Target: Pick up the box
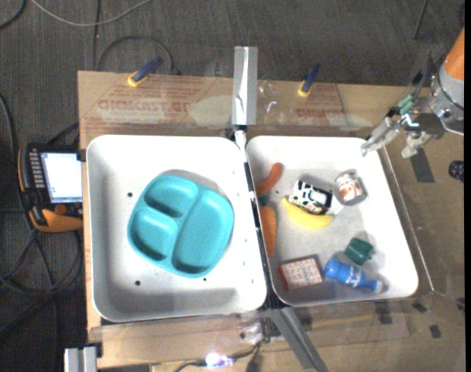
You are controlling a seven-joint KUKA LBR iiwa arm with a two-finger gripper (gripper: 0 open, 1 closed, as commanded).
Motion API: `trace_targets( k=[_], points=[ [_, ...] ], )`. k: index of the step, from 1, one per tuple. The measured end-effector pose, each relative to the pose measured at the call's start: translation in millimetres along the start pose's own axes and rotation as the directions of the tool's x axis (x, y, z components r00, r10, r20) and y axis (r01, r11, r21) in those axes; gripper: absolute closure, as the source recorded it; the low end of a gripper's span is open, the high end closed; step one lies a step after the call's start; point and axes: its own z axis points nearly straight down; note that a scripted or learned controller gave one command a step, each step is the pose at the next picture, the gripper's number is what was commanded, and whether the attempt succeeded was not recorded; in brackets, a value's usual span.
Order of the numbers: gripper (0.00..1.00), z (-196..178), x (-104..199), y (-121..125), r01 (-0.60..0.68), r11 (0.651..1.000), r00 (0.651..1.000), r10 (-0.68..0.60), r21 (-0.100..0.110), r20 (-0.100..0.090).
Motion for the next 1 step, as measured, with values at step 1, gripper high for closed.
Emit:
trace_targets(
  k=[1],
  points=[
    [0.00, 66.8, -2.9, -40.0, -0.054, 0.999, 0.999, 0.054, 0.001, 0.002]
  ],
)
